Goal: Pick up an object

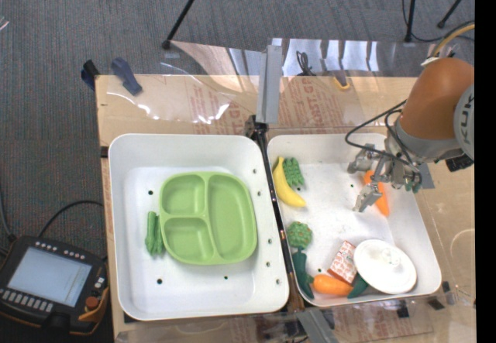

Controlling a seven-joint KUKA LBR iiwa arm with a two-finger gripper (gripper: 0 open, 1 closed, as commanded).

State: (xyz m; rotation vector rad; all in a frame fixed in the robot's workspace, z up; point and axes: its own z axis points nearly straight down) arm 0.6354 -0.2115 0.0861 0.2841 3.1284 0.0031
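Gripper [375,193] sits low over the right bin [428,245], fingers clenched on an orange carrot [381,202] near the far right wall. We judge the grasp made; next comes a straight lift, confirming the carrot rises.

Single fixed camera above bench [194,105], slanted downward, moderately far; gripper [372,190] right of centre, both bins leftward and below.

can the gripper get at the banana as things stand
Probably yes. The banana lies at the right bin's left edge with nothing on top of it; a green toy touches its right side. The gripper hovers in the same bin, open floor between.
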